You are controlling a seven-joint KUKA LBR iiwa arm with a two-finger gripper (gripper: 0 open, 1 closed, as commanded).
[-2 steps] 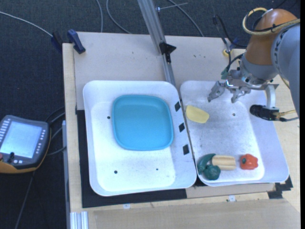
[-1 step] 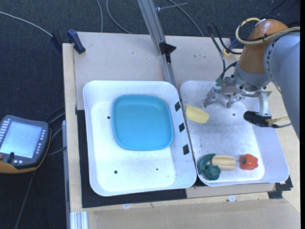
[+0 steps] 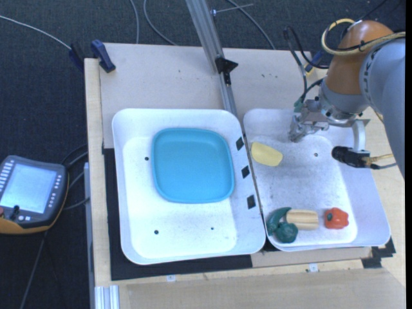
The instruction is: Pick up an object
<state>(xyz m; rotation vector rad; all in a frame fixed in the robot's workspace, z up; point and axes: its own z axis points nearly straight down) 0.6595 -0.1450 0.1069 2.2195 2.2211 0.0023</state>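
My gripper hangs over the far part of the right bin, pointing down, with nothing visibly between its fingers. A pale yellow piece lies a short way to its left and nearer the camera, close to the bin's left wall. Along the near edge of the same bin lie a dark green piece, a tan cylinder touching it, and a red piece to the right.
A blue square plate lies in the left bin. A metal pole slants over the bench between the bins. A teach pendant lies off the bench at left.
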